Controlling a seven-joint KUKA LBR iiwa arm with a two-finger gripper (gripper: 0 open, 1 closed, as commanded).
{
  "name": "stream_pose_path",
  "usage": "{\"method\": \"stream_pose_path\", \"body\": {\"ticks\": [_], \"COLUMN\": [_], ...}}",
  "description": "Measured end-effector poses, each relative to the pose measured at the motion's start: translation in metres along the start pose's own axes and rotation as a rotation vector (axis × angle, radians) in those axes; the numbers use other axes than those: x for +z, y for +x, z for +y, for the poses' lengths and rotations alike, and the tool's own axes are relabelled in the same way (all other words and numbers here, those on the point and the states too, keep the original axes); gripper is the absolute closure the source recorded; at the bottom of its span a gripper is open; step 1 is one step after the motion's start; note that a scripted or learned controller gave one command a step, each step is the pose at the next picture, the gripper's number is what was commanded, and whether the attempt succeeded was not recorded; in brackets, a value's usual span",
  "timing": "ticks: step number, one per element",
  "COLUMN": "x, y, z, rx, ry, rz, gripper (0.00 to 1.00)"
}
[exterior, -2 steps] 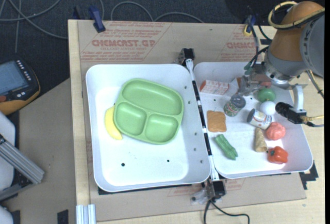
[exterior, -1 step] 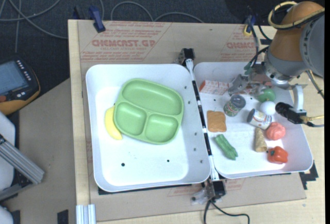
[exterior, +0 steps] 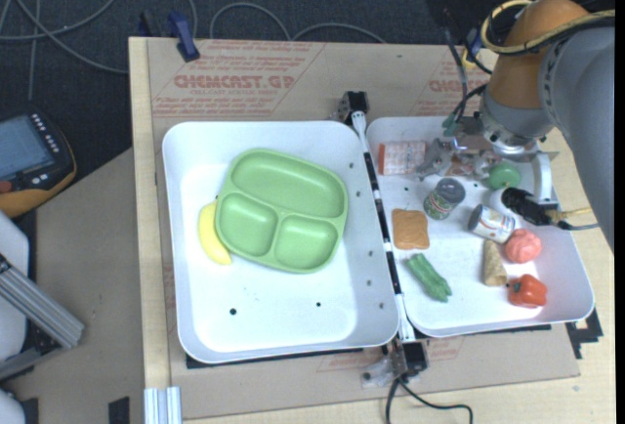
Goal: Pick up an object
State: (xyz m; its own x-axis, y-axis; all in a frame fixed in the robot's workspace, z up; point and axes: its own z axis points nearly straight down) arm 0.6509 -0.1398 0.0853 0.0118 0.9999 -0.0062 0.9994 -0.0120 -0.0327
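The table (exterior: 146, 217) carried two white bins side by side. The left bin (exterior: 195, 315) held a green tray (exterior: 281, 210) with a banana (exterior: 211, 234) touching its left edge. The right bin (exterior: 566, 300) held the loose items: a packet (exterior: 396, 158) at its far left, a can (exterior: 445, 198), a toast slice (exterior: 411, 230), a green pod (exterior: 430, 276), a small jar (exterior: 491, 223), a pink ball (exterior: 523, 245), a bread piece (exterior: 493, 265) and a red pepper (exterior: 527, 290).

The arm (exterior: 532, 61) reached in from the right, with the hand (exterior: 467, 158) low over the far part of the right bin. Whether the hand was open or closed could not be told; the mechanism was too cluttered to read.

Assessment: nothing was seen lifted, and every item lay on the bin floor. The pick therefore appeared not yet done; grasp and lift remained. The can lay nearest, just beside the hand on its near side. The packet lay just to its left. A green object (exterior: 505, 177) sat just to its right, partly hidden. The other items lay nearer the camera, apart from the hand.
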Motion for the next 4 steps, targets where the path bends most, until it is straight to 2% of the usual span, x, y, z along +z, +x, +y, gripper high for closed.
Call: {"method": "stream_pose_path", "body": {"ticks": [1,2,3,4], "x": [0.000,0.002,0.005,0.001], "y": [0.008,-0.032,-0.076,-0.015], "z": [-0.030,-0.045,0.009,-0.047], "rx": [-0.011,-0.011,-0.024,-0.013], "ry": [-0.031,-0.031,0.024,-0.033], "rz": [0.006,0.006,0.033,0.006], "gripper": [0.00,0.00,0.00,0.00]}}
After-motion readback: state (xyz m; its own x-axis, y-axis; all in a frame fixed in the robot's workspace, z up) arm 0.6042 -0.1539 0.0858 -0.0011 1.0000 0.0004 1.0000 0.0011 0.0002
